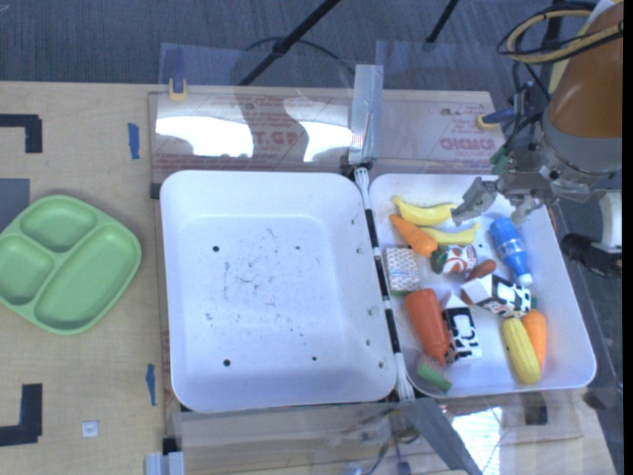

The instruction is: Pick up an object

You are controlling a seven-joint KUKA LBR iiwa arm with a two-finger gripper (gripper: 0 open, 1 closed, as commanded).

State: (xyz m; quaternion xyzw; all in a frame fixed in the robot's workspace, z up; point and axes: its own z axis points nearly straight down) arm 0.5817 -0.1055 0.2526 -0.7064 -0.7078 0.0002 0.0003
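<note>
Yellow banana [423,209]: lying at the back of the right bin [579,310], beside a carrot [412,236].
End effector [499,199]: hovering over it, fingers spread apart, gripping nothing.

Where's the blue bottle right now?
The blue bottle lies in the right bin, near its far right side, just below the pincer and right of the bananas.

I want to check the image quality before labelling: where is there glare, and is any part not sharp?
Camera view: strong glare on the clear panel behind the left bin; light is otherwise even, with soft shadows; the gripper over the right bin looks slightly soft, while the banana and corn are clear enough to identify.
</note>
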